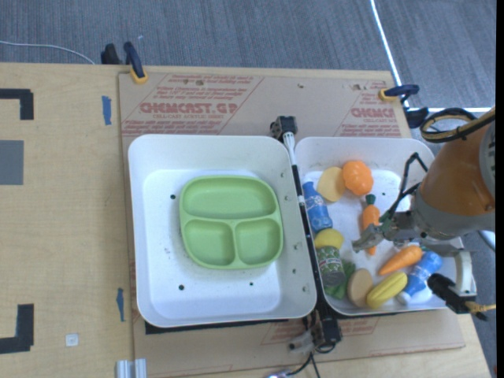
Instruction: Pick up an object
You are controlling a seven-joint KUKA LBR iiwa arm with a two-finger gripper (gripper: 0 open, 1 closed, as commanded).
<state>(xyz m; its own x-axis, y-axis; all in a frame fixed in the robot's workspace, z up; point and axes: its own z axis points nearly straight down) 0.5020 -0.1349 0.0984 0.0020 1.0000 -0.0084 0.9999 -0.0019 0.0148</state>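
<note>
The right bin [409,157] holds several toy foods. An orange ball [357,176] and a pale yellow slice [331,184] lie at its far side, and a small carrot [368,213] sits in the middle. A larger carrot [400,259], a yellow banana [385,289], a tan potato shape [360,286] and a blue bottle [422,272] crowd the near right. My gripper [370,239] hangs low over the bin's middle, just below the small carrot and left of the larger carrot. Nothing can be seen held in it.
Along the right bin's left wall lie a blue bottle [316,209], a yellow lemon [328,239] and a dark green can [331,268]. The left bin [150,211] holds a green divided plate [231,220]. The arm's grey and orange body [461,187] covers the bin's right side.
</note>
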